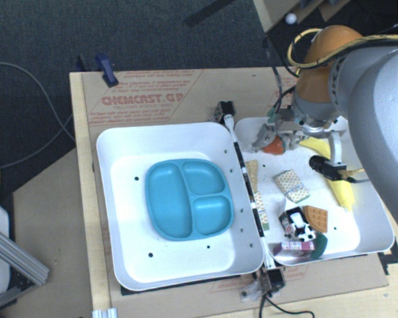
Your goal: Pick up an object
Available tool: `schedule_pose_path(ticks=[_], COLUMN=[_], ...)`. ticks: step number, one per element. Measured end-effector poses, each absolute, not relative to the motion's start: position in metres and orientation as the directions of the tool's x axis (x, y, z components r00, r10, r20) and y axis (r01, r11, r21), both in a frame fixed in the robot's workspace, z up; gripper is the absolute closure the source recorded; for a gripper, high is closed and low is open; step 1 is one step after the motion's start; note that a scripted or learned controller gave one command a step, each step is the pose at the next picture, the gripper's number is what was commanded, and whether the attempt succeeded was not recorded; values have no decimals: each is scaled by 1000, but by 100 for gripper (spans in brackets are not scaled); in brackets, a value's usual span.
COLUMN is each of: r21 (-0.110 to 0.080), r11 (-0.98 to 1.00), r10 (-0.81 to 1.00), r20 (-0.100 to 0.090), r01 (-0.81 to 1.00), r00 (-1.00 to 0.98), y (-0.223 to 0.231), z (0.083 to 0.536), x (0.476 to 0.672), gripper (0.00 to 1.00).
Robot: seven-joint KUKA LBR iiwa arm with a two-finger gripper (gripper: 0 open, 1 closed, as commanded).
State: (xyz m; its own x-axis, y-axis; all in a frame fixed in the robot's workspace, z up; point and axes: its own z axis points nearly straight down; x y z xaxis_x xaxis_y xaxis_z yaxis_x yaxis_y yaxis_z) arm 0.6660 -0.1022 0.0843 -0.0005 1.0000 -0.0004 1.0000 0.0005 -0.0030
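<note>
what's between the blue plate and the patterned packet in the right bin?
In the camera view: bare white floor of the left bin, the two bins' abutting rims, then a tan strip, between blue plate and patterned packet.

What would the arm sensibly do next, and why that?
Probably lift slightly to test its grasp. The gripper sits low at the far corner of the right bin, right at a small orange-red object. Whether it holds that object is unclear, so a small lift would show it.
</note>
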Motion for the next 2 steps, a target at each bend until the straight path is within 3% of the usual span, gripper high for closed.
schedule_pose_path(ticks=[1,2], r21=[2,-2], r11=[0,-1], r10=[1000,1000], r20=[-3,0], r01=[1000,1000], r00=[0,1], y=[-144,-152], z=[85,84], x=[667,577], gripper=[0,0])
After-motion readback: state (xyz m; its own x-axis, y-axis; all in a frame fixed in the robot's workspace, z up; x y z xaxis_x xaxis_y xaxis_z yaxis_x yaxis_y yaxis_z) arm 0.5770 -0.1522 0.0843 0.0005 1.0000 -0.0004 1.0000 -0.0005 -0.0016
